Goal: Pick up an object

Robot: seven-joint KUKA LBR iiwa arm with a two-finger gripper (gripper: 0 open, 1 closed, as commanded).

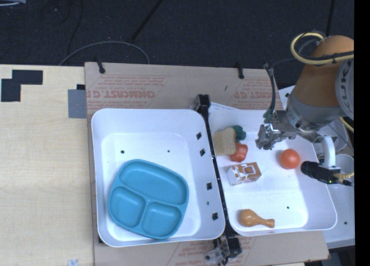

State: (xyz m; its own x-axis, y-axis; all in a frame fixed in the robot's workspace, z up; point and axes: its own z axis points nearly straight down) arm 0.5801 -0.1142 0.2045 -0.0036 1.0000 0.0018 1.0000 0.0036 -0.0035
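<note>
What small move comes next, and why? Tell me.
Probably a short move toward the orange ball, then a descent onto it. The gripper hangs over the right bin with nothing visibly in it, and the ball lies just beside it, apart from the red piece and bread, so it looks easiest to take.

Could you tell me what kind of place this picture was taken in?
Probably a robotics lab bench set up for grasping trials: a robot arm reaches over two white bins, one holding a blue plate, the other toy food such as an orange ball.
</note>
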